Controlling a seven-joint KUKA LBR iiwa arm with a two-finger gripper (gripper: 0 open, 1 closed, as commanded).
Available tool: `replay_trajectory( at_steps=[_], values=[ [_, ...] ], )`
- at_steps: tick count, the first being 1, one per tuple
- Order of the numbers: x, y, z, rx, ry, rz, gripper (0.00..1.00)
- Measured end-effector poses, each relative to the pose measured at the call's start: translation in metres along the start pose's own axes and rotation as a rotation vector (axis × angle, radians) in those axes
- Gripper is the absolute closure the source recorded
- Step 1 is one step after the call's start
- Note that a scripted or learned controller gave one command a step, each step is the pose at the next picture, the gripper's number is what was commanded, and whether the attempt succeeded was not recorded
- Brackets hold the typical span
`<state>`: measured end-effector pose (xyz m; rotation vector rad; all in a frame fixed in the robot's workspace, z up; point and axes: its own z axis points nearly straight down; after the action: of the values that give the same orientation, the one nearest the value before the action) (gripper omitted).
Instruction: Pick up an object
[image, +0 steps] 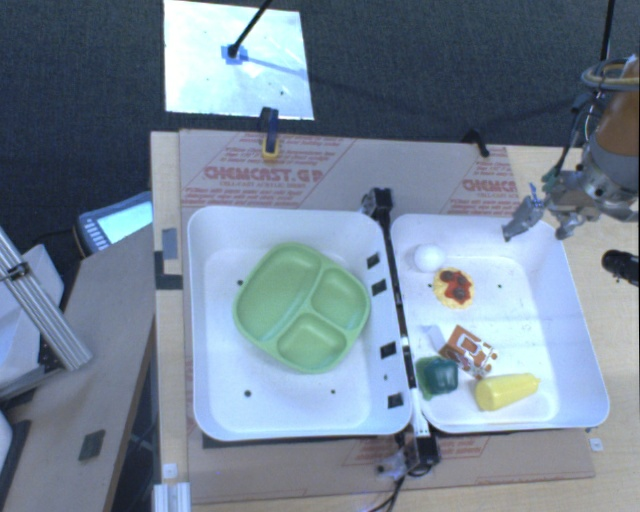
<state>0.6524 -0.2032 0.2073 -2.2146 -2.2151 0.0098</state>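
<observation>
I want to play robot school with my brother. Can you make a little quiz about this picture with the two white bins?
1. True or false: the green divided tray lies in the left bin.
2. Which thing lies nearest the front edge of the right bin? A) white ball B) yellow block C) round yellow piece with red on top
3. Fill in: the end effector hangs over the right bin's ____ right corner.

Key
1. True.
2. B; the dark green piece and the orange and white block lie near it.
3. Back. It holds nothing and its fingers are spread.
</observation>
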Motion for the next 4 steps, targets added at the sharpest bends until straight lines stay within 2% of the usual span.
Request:
replay_trajectory(
  at_steps=[1,2,3,4],
  values=[
    [0.001,0.003,-0.009,-0.013,-0.003,-0.003,0.00],
    [-0.001,0.011,0.049,-0.012,-0.003,-0.006,0.00],
    [0.003,0.002,0.103,-0.010,-0.002,-0.003,0.00],
    [0.004,0.003,0.123,-0.013,-0.003,-0.006,0.00]
  ],
)
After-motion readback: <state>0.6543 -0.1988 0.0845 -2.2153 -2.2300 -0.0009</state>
